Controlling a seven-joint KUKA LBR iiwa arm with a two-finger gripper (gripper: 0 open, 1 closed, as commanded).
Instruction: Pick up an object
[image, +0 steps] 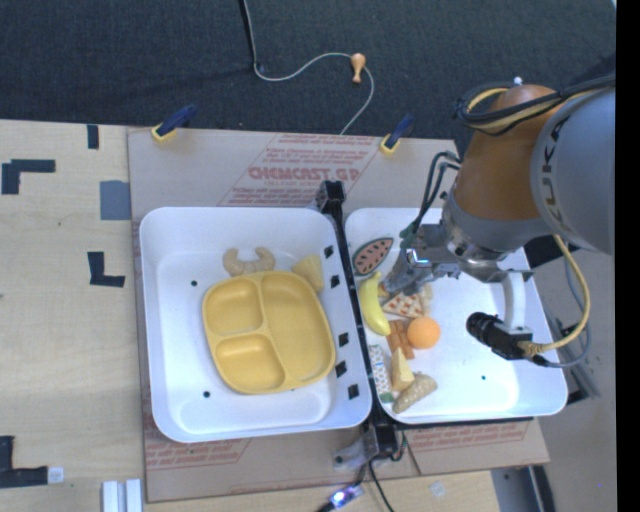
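My gripper (413, 268) hangs over the left part of the right bin (500, 385), just above a pile of toy foods. Right under it lies a checked waffle-like piece (405, 303). A yellow banana (373, 306) lies to its left, and an orange ball (424, 333) sits just below. A dark oval slice (373, 255) rests by the bin's left wall. Further down are an orange carrot-like piece (399, 346), a yellow wedge (401, 373) and a cone (414, 391). The wrist hides whatever lies directly beneath it.
The left bin (170, 300) holds a yellow compartment plate (266, 331), a tan curved piece (247, 261) and a small yellow piece (310, 270). A black connector with a yellow cable (497, 334) hangs over the right bin. The arm's body covers that bin's upper right.
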